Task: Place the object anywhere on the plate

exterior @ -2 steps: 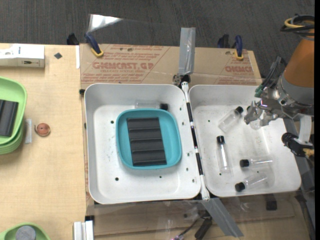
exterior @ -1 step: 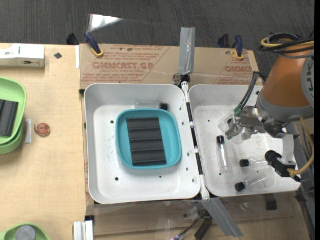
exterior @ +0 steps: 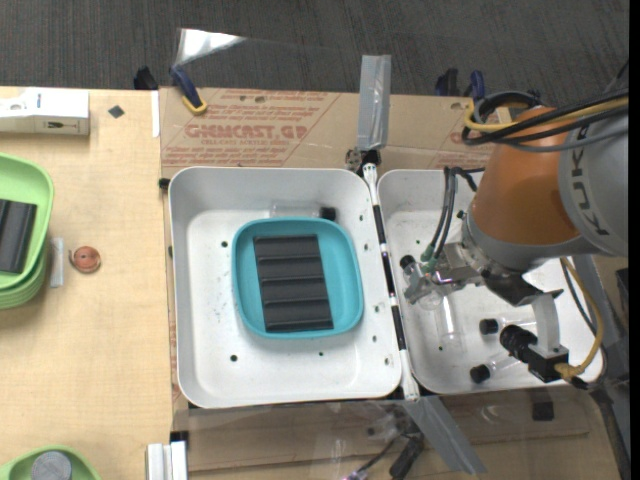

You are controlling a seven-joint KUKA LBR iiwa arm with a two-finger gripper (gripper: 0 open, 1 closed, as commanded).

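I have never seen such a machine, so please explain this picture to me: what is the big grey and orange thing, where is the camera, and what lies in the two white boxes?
The camera is fixed above a bench and looks down at a slant. The grey and orange thing is a robot arm reaching in from the right. Its gripper hangs over the right white bin; whether its jaws are open or shut cannot be seen, and nothing is visibly held. The left white bin holds a teal plate with a dark ribbed block lying on it. The right bin holds a few small dark bits, too small to name. On the wooden bench at left sit green dishes and a small white box.
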